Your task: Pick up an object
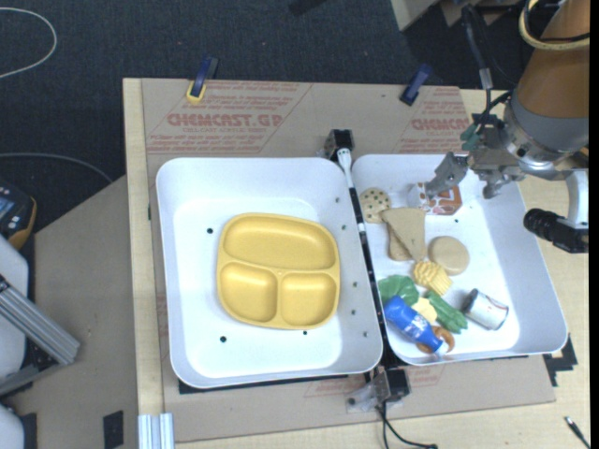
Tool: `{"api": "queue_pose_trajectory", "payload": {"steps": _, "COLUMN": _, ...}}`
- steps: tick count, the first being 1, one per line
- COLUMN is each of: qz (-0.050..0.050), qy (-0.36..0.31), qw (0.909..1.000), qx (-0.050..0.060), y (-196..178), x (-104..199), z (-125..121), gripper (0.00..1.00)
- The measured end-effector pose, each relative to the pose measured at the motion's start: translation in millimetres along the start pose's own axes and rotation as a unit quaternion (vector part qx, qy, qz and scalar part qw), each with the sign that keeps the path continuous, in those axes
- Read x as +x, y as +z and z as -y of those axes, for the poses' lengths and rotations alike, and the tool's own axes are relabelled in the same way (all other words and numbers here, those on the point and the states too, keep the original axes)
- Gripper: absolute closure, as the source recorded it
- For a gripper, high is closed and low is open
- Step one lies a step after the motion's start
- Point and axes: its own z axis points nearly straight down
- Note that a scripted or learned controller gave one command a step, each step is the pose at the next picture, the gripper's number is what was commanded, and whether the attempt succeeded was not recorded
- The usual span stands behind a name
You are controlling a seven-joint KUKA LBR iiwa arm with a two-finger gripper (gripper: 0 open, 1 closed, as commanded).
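Your gripper (459,178) hangs over the far part of the right bin (524,251), arm coming in from the right. Whether it is clamped or apart, you cannot tell from this angle. A small red-and-white item (442,199) sits right at its tip; contact unclear. Near side of the gripper: tan wedge (404,230), with a speckled cookie (375,199) just left of it. Nearer still: round tan disc (449,253), yellow ridged piece (430,275), green leafy piece (402,288), blue bottle (409,324), silver can (487,309). Far left of the gripper: left bin (187,279) with the yellow divided tray (278,269).
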Motion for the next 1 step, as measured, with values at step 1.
{"api": "queue_pose_trajectory", "payload": {"steps": 1, "qz": -0.001, "qy": 0.001, "qw": 1.0000, "qx": 0.004, "y": 57.4, "x": -8.7, "z": -2.3, "gripper": 0.00}}
